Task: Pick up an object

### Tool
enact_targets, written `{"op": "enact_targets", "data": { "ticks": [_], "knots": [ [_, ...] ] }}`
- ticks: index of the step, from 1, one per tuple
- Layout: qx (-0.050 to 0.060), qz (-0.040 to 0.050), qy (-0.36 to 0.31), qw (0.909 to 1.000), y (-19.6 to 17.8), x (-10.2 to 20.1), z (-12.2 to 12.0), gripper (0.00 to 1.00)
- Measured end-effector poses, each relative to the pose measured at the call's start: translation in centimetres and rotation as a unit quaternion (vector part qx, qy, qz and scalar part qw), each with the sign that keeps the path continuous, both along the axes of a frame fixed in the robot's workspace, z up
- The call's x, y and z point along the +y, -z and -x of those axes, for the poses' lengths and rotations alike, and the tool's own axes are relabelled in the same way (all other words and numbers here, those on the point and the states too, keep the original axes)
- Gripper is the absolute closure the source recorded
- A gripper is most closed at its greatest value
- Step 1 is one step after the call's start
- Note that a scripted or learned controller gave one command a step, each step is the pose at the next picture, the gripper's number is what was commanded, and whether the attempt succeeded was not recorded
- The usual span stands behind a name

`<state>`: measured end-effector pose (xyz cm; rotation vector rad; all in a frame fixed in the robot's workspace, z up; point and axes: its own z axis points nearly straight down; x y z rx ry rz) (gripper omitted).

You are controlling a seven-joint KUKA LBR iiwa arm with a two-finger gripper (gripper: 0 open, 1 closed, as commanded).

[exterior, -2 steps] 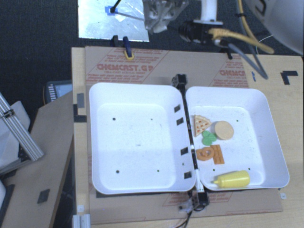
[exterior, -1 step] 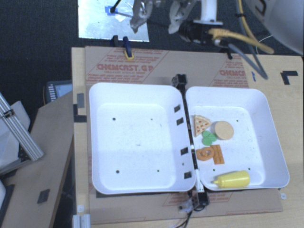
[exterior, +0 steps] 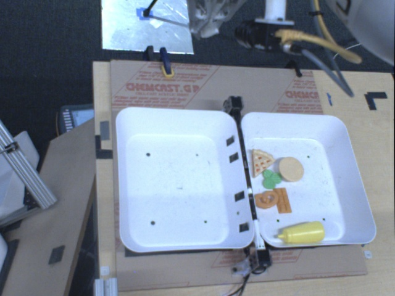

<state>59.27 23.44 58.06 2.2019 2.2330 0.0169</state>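
The end effector (exterior: 207, 23) hangs above the bins, its state unclear, while a yellow bottle (exterior: 301, 232) lies in the right bin (exterior: 352, 165)

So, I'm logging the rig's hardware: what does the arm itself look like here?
A pale grey, rounded arm shell with dark lettering sits at top right. A yellow cable and grey hoses run from it to a black fitting. The claw is silvery metal.

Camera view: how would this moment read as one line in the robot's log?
gripper: above bins, top of view | right bin: pizza slice, round bun, green piece, yellow bottle | picked: nothing yet
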Motion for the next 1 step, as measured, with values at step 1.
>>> {"op": "enact_targets", "data": {
  "ticks": [1],
  "knots": [
    [0.000, 0.0001, 0.000, 1.0000, 0.05, 0.00, 0.00, 0.00]
  ]
}}
